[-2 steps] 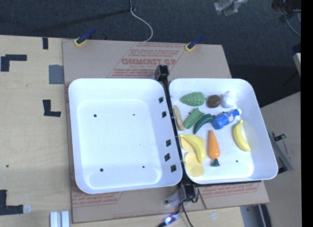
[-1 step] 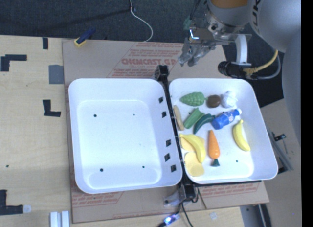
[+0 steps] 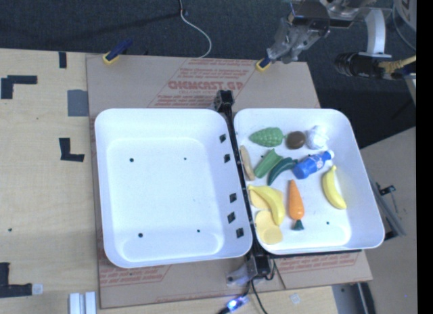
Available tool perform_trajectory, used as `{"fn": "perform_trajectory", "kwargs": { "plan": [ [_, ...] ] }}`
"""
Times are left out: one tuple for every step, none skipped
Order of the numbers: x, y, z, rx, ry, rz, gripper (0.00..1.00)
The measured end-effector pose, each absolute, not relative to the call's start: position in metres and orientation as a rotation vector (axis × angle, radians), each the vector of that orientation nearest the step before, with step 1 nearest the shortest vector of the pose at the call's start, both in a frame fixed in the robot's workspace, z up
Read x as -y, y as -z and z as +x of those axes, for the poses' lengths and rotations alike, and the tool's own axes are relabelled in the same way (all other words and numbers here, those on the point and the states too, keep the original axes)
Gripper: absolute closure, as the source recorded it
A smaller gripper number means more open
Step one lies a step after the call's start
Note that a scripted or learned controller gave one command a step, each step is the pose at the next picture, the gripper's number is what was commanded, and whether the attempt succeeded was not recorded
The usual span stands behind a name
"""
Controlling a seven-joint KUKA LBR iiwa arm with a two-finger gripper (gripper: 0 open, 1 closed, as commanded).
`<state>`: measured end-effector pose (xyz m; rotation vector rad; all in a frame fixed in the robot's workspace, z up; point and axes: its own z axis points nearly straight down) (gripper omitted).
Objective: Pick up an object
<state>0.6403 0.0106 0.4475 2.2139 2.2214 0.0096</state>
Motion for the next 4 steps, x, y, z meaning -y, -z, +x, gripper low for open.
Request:
{"fn": "perform_trajectory", "kwargs": {
  "plan": [
    [-0.005,-0.527,0.598,-2.22,-0.009,2.216,1.0],
    [-0.011,-0.535,0.664,-2.221,-0.002,2.216,1.0],
    [-0.098,-0.343,0.666,-2.238,0.021,2.222,1.0],
    [-0.116,-0.411,0.668,-2.225,-0.007,2.215,1.0]
  ]
}}
